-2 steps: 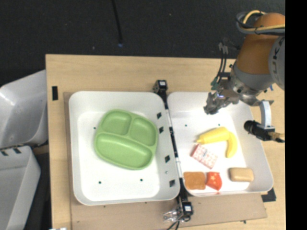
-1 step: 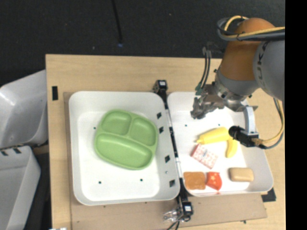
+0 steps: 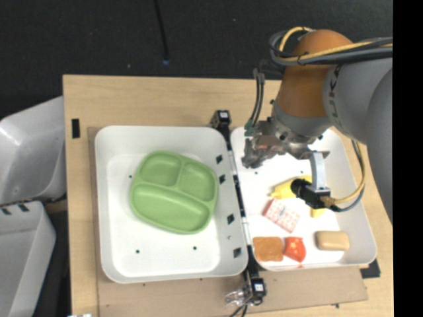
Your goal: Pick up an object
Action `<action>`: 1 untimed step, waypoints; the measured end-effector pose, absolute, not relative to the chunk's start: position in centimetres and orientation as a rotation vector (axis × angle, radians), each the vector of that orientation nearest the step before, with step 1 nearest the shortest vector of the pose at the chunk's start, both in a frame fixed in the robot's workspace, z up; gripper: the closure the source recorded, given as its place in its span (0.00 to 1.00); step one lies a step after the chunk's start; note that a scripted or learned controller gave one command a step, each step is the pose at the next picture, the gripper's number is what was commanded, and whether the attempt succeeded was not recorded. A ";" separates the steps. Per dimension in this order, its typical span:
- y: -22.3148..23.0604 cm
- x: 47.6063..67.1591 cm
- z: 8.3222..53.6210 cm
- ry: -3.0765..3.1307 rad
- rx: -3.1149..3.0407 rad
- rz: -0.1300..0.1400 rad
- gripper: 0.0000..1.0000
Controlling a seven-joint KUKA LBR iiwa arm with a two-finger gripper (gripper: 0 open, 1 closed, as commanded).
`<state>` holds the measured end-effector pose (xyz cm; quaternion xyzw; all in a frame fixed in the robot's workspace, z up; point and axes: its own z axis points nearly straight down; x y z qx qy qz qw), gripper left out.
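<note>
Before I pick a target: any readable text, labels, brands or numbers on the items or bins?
No text can be read in this view.
Small white packet in the right bin: red marks, too small and blurred to read.
Green divided plate, orange block, red item, tan block, yellow item: no visible lettering.

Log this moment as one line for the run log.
hand: above right bin's far-left corner, nothing seen held | left bin: green divided plastic plate
</note>
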<state>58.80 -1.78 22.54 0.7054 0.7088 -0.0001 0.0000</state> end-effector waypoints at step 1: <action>4.2 58.5 23.5 2.230 2.212 0.004 1.00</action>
